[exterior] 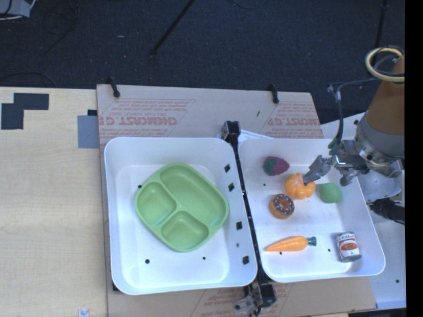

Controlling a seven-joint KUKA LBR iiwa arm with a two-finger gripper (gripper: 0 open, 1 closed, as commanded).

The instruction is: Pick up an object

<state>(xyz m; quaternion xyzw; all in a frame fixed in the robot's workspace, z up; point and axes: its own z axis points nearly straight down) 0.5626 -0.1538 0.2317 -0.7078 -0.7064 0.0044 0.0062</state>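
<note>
White right bin (370, 259): near edge holds a toy carrot (288, 244) and a small can (347, 246). Behind them, chocolate donut (282, 206). Farther back, gripper (319, 172) low over the orange toy fruit (299, 187), touching it; finger spread: cannot tell. Green ball (329, 192) beside; raspberry-like toy (275, 166) beyond.

Even, fairly bright light falls from above on my bench; the two white bins (125, 177) come close to washing out, with only soft, short shadows under what lies in them. The floor (198, 32) behind stays dark and murky. The whole picture is slightly soft and grainy, fine detail smeared
</note>
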